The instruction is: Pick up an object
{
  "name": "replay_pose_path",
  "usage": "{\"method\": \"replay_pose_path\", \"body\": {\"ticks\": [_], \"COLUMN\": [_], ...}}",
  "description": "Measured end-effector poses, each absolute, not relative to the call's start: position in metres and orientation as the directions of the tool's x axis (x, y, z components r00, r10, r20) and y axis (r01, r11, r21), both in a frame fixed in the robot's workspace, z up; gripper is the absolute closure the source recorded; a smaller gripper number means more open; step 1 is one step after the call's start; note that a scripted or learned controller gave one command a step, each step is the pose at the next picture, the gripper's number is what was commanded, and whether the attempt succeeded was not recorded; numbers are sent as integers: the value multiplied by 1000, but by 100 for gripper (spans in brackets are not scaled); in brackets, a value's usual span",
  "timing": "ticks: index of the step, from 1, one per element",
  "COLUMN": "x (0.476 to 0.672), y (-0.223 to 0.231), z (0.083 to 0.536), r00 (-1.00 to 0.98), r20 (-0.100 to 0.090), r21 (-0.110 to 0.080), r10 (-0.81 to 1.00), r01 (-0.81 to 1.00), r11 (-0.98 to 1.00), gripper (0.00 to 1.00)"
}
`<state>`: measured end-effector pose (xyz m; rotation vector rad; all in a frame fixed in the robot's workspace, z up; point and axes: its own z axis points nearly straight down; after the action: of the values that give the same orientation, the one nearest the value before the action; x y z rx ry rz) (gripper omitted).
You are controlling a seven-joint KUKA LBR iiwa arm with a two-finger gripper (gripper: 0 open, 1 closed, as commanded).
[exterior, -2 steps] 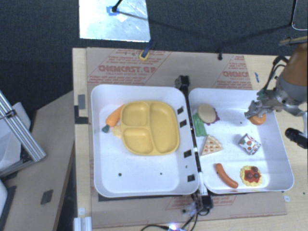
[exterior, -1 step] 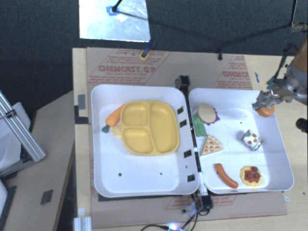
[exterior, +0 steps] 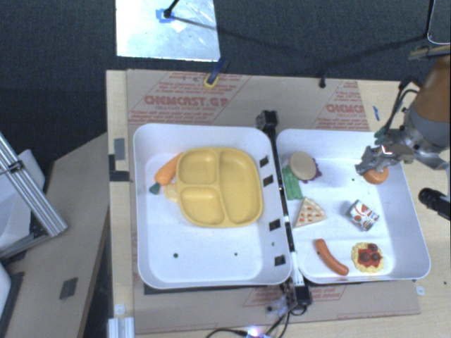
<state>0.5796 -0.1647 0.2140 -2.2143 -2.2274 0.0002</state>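
Two white bins sit side by side, and over the right bin the gripper hovers directly above an orange piece, its grip impossible to judge.

You are looking down on a bench of pale wood with a brown protective sheet printed in red laid over its top. Directly on that sheet sit two shallow white bins side by side: the left bin and the right bin, their inner rims touching along a black clip strip. At the sheet's far edge lies a small yellow-and-blue item, too small for you to identify.
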Motion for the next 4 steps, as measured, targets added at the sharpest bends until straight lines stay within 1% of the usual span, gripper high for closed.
{"method": "replay_pose_path", "body": {"ticks": [1,2,3,4], "x": [556,525,527,534], "y": [-128,-84,-75,-84], "z": [226,217,222,235], "r00": [-6,-7,-6,-2], "r20": [1,2,0,0], "r21": [0,-2,2,2], "r10": [1000,1000,1000,1000], "r01": [1000,1000,1000,1000], "r11": [6,7,6,2], "gripper": [100,100,100,100]}}
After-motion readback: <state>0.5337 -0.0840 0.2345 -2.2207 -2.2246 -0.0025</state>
